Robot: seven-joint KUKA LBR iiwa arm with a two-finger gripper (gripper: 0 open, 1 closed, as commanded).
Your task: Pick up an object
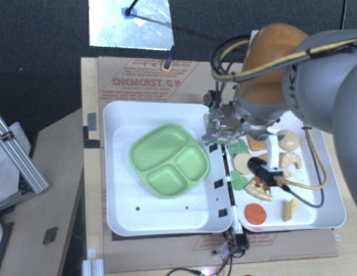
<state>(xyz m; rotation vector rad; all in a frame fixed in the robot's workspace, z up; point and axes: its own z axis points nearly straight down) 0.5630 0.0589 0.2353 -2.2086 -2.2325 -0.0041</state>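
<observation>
My gripper [217, 126] hangs over the top of the divider between the two bins, at the right bin's [331, 197] upper left corner. The grey arm [322, 79] and its orange band [270, 56] cover the back of that bin. Toy food lies below the gripper: a green leaf [238, 148], a tan cookie [242, 164], a green piece [240, 181], a pizza slice [259, 192], a red tomato slice [255, 214], a cheese wedge [290, 209], a shrimp [291, 161] and a pale round piece [288, 139].
A green divided plate [168, 160] lies in the left bin [118, 211]. A yellow cable [308, 184] loops over the right bin, ending at a black part [257, 167]. Cardboard [144, 80] lies under the bins, and a shiny sheet [131, 16] sits behind them.
</observation>
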